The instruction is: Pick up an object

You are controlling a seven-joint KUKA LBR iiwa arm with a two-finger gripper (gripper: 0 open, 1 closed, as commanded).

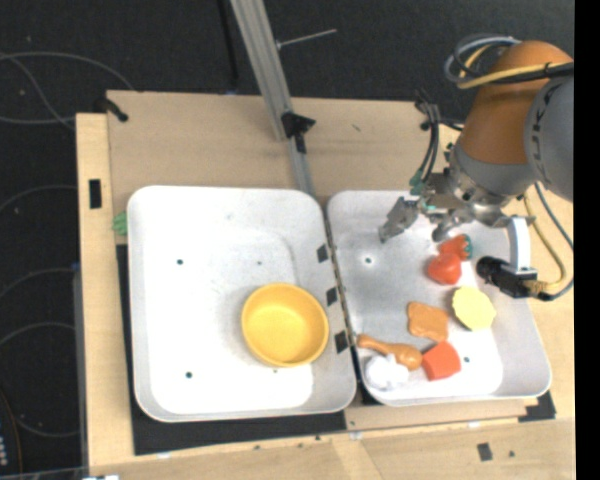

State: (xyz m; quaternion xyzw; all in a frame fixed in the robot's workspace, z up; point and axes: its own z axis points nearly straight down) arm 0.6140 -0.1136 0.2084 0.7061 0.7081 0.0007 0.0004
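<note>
Small red tomato-like toy lies in right bin; gripper above it, jaws spread, gripping nothing.

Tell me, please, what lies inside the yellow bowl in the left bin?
The yellow bowl shows only its own bare yellow inside; nothing lies in it. It sits on the left bin, and the patch of bin floor beneath it is covered.

one fixed camera above the tabletop | looks down at a slant | far enough to take in both white bins, left bin and right bin | arm enters from the right
</note>
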